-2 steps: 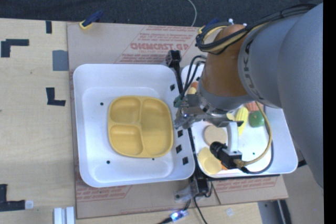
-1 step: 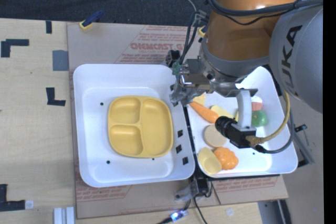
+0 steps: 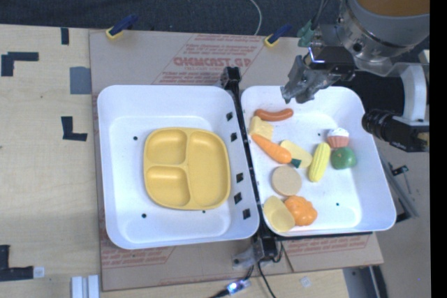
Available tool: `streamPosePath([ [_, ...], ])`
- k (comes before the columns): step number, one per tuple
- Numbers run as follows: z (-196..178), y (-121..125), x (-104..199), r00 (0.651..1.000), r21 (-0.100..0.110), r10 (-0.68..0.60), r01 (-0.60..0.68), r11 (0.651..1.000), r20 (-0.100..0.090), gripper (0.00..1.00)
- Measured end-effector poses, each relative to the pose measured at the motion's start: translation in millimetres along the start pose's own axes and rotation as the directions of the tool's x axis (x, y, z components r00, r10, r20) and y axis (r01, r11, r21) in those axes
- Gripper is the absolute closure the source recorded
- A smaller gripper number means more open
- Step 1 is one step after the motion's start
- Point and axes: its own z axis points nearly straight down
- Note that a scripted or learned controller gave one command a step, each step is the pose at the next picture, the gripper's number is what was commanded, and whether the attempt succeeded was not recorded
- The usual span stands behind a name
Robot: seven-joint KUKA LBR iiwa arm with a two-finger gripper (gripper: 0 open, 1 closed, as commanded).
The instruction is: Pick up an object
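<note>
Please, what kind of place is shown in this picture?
Probably a robotics lab test bench: a robot arm's pincer hangs over a white bin of toy food, beside a second bin holding a yellow divided plate, both on clamped cardboard.

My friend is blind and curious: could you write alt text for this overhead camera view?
A grey and orange robot arm's gripper hovers over the far edge of the right white bin, which holds toy foods including a sausage, carrot and corn cob. The left white bin holds a yellow divided plate.
</note>
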Motion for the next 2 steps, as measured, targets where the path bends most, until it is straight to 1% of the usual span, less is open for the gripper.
streamPosePath([
  [1, -0.3, -1.1, 74.8, 1.000, 0.014, -0.010, 0.010, 1.000, 0.001, 1.00],
  [2, -10.0, -0.6, 71.5, 1.000, 0.016, -0.006, 0.006, 1.000, 0.003, 1.00],
])
